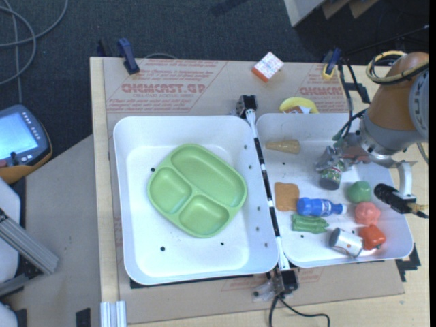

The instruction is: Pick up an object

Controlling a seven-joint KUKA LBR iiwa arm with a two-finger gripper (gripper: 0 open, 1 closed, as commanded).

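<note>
My gripper (330, 163) reaches down into the right bin (402, 251), at its middle back. Directly under it sits a small dark grey-green can-like object (331, 178), touching or nearly touching the gripper. Around it in the same bin lie a tan piece (282, 145), an orange square (287, 196), a blue bottle (317, 207), a green toy (310, 224), a green ball (359, 191), a pink-red fruit (368, 213), an orange-red piece (374, 236) and a silver-white cylinder (345, 242).
The left bin (126, 182) holds a light green divided plate (197, 189). Outside the bins, at the bench's back, are a coloured cube (268, 66), a yellow object (298, 105) and blue clamps (127, 53).
</note>
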